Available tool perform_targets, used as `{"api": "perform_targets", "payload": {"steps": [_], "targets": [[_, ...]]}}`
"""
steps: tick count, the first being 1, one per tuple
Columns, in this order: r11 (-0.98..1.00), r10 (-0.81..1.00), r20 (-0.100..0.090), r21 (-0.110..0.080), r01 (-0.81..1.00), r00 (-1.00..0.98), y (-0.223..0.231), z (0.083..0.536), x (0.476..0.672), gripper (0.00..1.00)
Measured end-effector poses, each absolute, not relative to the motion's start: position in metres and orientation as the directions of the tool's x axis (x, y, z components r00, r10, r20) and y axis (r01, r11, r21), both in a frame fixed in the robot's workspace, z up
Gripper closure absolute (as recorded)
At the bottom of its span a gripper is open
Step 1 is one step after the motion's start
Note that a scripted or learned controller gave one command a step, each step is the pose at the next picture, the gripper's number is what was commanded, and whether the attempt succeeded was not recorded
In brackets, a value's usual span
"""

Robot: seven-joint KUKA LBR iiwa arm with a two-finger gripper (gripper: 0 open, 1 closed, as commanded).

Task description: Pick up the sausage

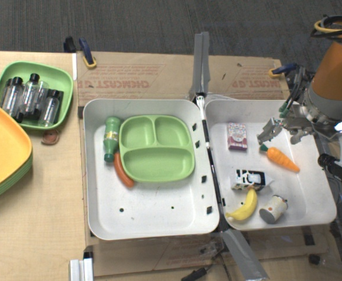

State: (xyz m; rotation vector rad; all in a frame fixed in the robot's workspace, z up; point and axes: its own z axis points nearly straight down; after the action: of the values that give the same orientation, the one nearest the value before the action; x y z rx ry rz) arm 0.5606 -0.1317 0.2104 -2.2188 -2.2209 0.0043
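Observation:
The sausage (123, 170), a reddish-orange link, lies slanted in the left bin (153, 212), tucked against the lower left corner of the green divided plate (157, 147). Just above it stands a green bottle (110, 137). My gripper (282, 136) hovers over the back of the right bin (311, 206), far to the right of the sausage. Its fingers (269, 131) are spread open with nothing between them. An orange carrot (282, 159) lies just below the gripper.
The right bin also holds a pink box (237, 136), a black-and-white carton (249, 180), a banana (245, 206) and a grey cup (273, 209). A green tray of bottles (33, 95) and stacked yellow plates (4, 154) sit on the bench at left.

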Motion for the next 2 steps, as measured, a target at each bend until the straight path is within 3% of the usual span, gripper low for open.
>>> {"api": "perform_targets", "payload": {"steps": [1,2], "targets": [[0.008,1.0,0.0,-0.002,1.0,-0.008,-0.155,0.106,0.575,0.0],[-0.003,1.0,0.0,-0.002,1.0,0.003,-0.19,0.091,0.531,0.0]]}}
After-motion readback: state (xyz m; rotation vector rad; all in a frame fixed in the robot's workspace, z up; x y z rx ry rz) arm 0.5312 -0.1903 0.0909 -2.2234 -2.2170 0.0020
